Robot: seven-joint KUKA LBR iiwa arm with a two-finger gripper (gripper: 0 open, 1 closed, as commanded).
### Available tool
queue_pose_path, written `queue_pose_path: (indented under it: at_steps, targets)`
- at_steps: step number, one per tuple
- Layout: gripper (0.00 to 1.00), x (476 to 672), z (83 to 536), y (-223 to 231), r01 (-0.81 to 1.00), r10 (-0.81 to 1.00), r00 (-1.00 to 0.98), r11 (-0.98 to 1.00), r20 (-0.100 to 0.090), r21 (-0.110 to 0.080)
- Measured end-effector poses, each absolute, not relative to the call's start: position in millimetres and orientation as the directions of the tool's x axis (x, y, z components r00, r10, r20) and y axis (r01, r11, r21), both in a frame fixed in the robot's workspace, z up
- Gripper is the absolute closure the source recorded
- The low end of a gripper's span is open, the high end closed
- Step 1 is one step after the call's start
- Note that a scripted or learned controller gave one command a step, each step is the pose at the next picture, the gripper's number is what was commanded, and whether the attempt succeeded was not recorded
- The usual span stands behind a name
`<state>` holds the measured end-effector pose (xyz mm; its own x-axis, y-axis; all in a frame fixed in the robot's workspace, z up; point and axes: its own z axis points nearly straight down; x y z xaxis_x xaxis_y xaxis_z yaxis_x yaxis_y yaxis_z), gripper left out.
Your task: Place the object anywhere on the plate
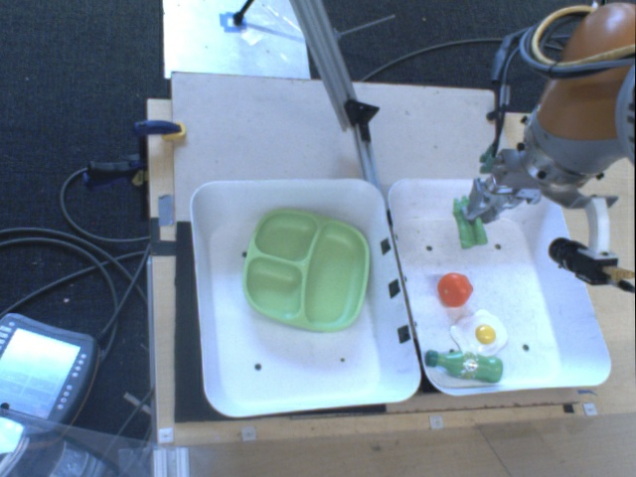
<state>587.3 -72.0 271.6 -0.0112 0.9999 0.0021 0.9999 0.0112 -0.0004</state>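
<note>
Gripper (pixel 484 205) low over right white bin (pixel 586 346), fingers closed on green plastic piece (pixel 469 224) | light-green 3-compartment plate (pixel 306 268) well left of gripper in left white bin (pixel 224 366) | red round toy (pixel 455 288), fried-egg toy (pixel 484 333), green bottle (pixel 467 366) nearer the camera than gripper
</note>
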Motion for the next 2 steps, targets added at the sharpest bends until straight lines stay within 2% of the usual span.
queue_pose_path:
  at_steps: [2]
  targets:
    - [1.0,562.5,247.0,20.0,1.0,1.0,-0.011,0.011,0.002,-0.001]
